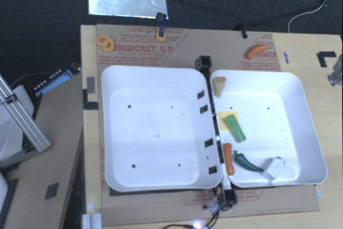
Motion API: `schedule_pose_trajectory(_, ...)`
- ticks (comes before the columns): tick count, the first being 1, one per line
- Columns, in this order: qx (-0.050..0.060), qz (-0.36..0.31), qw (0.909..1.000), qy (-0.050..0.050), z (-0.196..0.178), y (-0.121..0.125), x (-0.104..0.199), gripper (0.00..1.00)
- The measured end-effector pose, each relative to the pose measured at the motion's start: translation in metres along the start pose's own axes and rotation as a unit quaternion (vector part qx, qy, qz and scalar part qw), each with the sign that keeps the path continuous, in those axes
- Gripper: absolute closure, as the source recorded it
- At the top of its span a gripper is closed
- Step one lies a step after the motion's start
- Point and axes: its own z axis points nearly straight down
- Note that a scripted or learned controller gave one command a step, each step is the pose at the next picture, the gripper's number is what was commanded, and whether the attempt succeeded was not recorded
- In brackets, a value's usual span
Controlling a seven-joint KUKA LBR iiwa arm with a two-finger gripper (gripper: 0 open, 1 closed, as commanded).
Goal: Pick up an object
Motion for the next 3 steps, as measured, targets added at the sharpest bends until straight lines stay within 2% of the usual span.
schedule_pose_trajectory(1, -0.003, 0.005, 1.0000, -0.003, -0.026, -0.002, -0.072, 1.00)
schedule_pose_trajectory(2, -0.003, 0.001, 1.0000, -0.001, -0.053, -0.001, -0.070, 1.00)
schedule_pose_trajectory(3, -0.002, 0.001, 1.0000, -0.001, -0.052, -0.001, -0.065, 1.00)
